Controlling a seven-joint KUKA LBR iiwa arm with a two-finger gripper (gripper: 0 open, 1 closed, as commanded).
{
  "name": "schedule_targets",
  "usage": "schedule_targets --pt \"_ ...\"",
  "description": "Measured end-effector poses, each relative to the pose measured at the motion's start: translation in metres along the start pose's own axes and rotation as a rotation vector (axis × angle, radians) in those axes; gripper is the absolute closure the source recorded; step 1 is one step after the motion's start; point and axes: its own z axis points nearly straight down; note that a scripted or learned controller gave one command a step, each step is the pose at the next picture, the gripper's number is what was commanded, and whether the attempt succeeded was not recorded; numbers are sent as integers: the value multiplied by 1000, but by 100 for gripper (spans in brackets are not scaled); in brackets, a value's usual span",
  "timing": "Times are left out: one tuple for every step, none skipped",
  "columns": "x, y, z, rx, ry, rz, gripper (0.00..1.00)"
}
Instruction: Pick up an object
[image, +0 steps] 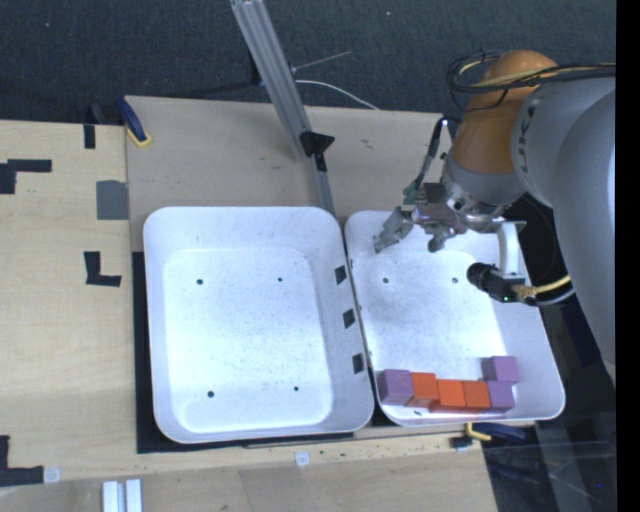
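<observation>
Grey arm (570, 140), orange band (495, 115) (black cables looped above), metallic tool (415, 232)

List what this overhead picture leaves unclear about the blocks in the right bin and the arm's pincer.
- Small purple and orange blocks: packed tight along the near wall of the right shallow white bin; too small to count, or to tell whether any are stacked.
- Pincer: small and blurred in the camera view, so its opening cannot be judged.
- Grey arm with the orange band: cut off by the right edge; its base is out of frame.

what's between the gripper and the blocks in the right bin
In the camera view, only bare white bin floor lies between the gripper and the purple and orange blocks.
</observation>
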Motion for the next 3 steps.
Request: schedule_targets --pt "-24 40 54 5 -3 2 0" --pt "-48 51 101 7 -2 4 0" --pt "-46 52 87 4 -4 0 100"
